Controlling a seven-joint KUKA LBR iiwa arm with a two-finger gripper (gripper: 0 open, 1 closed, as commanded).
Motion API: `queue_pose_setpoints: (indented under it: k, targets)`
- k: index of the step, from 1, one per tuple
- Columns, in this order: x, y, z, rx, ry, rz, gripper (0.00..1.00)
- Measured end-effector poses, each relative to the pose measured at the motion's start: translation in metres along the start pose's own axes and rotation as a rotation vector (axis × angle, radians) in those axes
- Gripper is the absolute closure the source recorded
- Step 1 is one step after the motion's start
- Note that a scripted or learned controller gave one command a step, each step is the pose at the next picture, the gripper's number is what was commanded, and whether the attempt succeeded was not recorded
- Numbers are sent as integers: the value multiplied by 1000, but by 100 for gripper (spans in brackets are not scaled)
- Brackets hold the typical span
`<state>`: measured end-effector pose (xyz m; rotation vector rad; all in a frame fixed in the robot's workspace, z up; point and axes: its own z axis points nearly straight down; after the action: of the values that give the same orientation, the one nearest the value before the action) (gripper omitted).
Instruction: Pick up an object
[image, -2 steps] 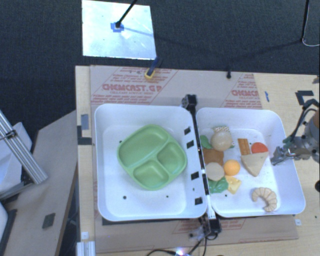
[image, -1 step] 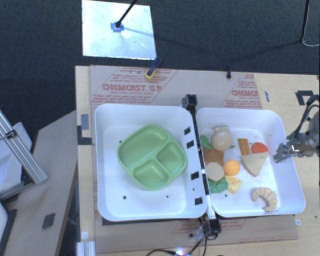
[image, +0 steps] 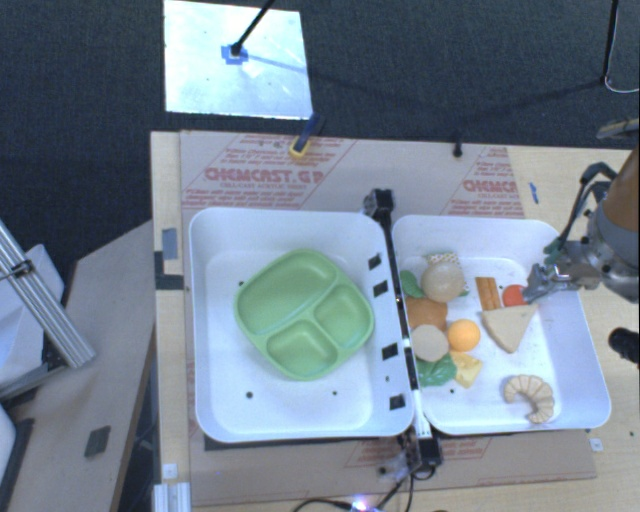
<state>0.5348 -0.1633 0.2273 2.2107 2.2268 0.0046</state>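
Note:
My gripper (image: 537, 283) reaches in from the right edge and hangs over the right bin (image: 575, 345), just right of a small red piece (image: 513, 295). Beside that lie an orange-brown wafer (image: 488, 292), a pale cheese wedge (image: 508, 328), an orange ball (image: 463, 334), a beige round item (image: 442, 279), a tan-and-white round piece (image: 429, 340), a green leafy piece (image: 436, 372), a small yellow chunk (image: 467, 371) and a croissant (image: 530, 396). Nothing shows between the gripper's tips.
The left bin (image: 215, 250) holds a green three-compartment plate (image: 303, 313). A black divider strip (image: 391, 300) runs between the bins. A metal plate (image: 237, 60) lies beyond the bench, and an aluminium rail (image: 40, 300) stands at the left.

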Motion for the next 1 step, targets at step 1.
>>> queue_pose_setpoints:
  k: [1]
  targets:
    - [44, 35, 10, 1, 0, -1, 100]
